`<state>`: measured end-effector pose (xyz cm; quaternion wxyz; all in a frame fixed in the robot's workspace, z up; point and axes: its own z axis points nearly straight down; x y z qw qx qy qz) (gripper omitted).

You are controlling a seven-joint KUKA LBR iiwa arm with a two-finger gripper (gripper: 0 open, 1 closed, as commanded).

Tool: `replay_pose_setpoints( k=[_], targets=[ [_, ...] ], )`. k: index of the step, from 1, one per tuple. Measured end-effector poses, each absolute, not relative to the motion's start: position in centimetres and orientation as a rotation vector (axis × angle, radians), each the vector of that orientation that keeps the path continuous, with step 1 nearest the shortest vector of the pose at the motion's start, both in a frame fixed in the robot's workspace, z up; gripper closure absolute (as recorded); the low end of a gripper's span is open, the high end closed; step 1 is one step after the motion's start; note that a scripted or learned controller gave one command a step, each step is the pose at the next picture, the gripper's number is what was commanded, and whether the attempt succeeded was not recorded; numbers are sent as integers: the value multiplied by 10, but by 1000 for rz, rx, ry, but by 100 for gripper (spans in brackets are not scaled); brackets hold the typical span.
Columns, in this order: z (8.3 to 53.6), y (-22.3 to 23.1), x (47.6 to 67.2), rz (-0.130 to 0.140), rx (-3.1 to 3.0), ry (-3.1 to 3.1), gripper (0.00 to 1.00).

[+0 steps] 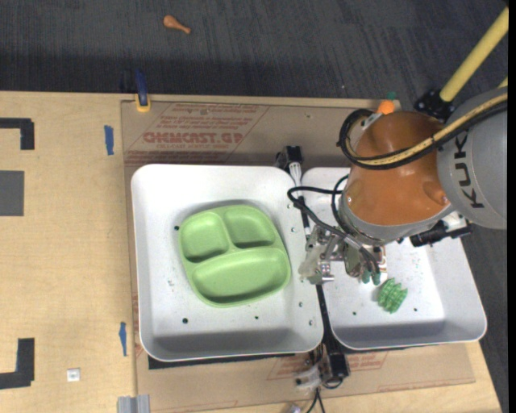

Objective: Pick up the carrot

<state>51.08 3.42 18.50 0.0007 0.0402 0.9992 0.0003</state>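
My gripper [343, 262] hangs low over the left part of the right white bin [451, 323], close to the wall between the two bins. The grey arm with its orange band [395, 177] covers most of that bin's upper half. I cannot make out a carrot in either bin; whatever lies under the arm is hidden. A small orange carrot-shaped item [176, 24] lies on the dark floor beyond the bench, far up and left. A green knobbly toy [391, 296] sits in the right bin just right of and below the gripper.
A light green sectioned plate [234, 254] lies in the middle of the left white bin [153, 306]. Black cables [302, 206] run along the divide between the bins. The cardboard-covered bench [64, 266] stretches left of the bins.
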Motion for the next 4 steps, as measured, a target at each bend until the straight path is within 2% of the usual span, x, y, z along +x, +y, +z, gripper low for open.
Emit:
replay_pose_setpoints(
  k=[1,2,3,4],
  targets=[
    [185,80,480,2,-489,3102,100],
    [233,25,531,1,-834,3022,100],
    [173,130,491,3,-893,3009,100],
    [245,55,532,0,-1221,2888,100]
  ],
)
